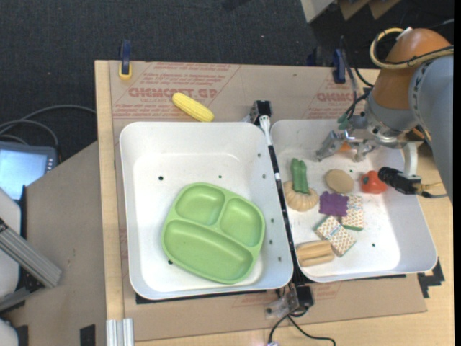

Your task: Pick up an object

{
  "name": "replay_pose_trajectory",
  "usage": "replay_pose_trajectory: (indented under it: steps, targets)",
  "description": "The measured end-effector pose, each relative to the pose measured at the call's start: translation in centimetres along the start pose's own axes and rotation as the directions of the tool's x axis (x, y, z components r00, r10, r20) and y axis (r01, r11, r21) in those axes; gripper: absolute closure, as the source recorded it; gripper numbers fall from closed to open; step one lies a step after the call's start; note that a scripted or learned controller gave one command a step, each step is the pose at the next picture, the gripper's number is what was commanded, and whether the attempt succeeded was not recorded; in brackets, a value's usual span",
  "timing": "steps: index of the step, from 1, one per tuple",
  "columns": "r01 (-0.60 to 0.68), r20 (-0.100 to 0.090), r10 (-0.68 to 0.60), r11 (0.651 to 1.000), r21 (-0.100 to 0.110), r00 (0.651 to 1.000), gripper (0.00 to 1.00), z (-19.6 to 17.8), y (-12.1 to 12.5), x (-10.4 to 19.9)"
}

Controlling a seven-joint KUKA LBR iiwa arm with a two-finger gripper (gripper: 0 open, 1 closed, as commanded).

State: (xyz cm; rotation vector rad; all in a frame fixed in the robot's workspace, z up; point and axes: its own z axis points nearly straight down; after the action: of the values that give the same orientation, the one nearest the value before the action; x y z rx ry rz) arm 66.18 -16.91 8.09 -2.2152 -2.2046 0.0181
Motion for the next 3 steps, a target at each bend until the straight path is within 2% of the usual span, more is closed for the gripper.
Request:
replay_pose_trajectory:
  steps: [1, 2, 3]
  targets:
    - [0.0, 0.005, 0.0, 1.0, -0.013, 1.0, 0.0, -0.2, 0.2, -3.3]
    - [0.003, -0.001, -0.003, 1.0, -0.012, 1.0, 0.0, -0.3, 0.3, -3.8]
    - [0.005, 0.007, -0.005, 1.0, -0.028, 1.0, 0.0, -5.0, 0.6, -4.3]
